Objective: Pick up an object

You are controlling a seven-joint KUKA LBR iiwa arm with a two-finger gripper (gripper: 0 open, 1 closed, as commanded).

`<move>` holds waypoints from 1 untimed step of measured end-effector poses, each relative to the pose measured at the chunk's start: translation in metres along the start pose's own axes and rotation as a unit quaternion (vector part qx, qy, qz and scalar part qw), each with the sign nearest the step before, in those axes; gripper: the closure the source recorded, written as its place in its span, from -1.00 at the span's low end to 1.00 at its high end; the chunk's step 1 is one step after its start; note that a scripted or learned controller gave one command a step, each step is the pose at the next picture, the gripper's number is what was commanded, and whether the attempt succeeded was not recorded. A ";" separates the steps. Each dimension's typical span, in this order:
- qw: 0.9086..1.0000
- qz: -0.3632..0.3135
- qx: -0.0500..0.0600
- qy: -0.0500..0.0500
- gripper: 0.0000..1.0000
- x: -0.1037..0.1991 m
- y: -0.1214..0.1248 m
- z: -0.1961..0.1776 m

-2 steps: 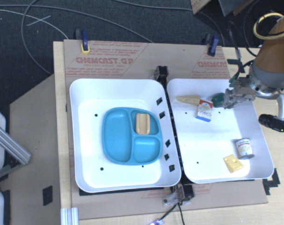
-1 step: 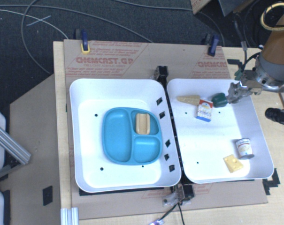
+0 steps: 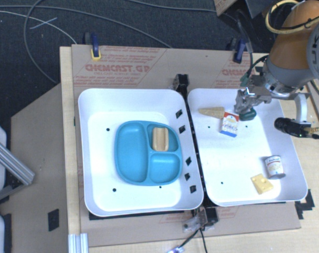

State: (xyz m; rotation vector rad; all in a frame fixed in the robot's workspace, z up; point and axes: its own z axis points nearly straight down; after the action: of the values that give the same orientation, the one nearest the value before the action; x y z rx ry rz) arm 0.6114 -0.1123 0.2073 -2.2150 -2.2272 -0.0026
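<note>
1. Desk (image 3: 122, 62): cardboard-covered top carrying two shallow white bins side by side. The left bin (image 3: 96, 115) and the right bin (image 3: 286, 157) meet along a black centre seam.
2. Left bin contents: a blue divided plate (image 3: 133, 154) sits near the bin's middle. A small tan block (image 3: 160, 138) lies in the plate's upper right compartment.
3. Right bin contents, far side: a tan cone-shaped piece (image 3: 211, 112) lies flat near the far left corner. Just beside it towards the right is a small white carton with red and blue print (image 3: 230, 124), tilted.
4. Right bin contents, near side: a small can with a white label (image 3: 274, 166) stands close to the right wall. A yellow cheese-like wedge (image 3: 261, 183) lies just beside it, towards the near right corner.
5. Arm (image 3: 293, 57): grey with an orange band, reaching in over the far right corner of the right bin.
6. Claw (image 3: 245, 109): low over the far part of the right bin, right at the carton's upper right corner. Contact cannot be confirmed.
7. Claw state: how wide it stands cannot be told from this angle, and nothing is visibly lifted by it.
8. Blue clamps (image 3: 95, 49) hold the cardboard at the desk's far edge.
</note>
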 end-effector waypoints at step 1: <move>1.000 0.001 0.001 0.000 1.00 0.052 -0.001 0.005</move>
State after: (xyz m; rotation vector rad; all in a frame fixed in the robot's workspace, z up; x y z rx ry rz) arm 0.6102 -0.0605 0.2024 -2.2146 -2.2243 0.0001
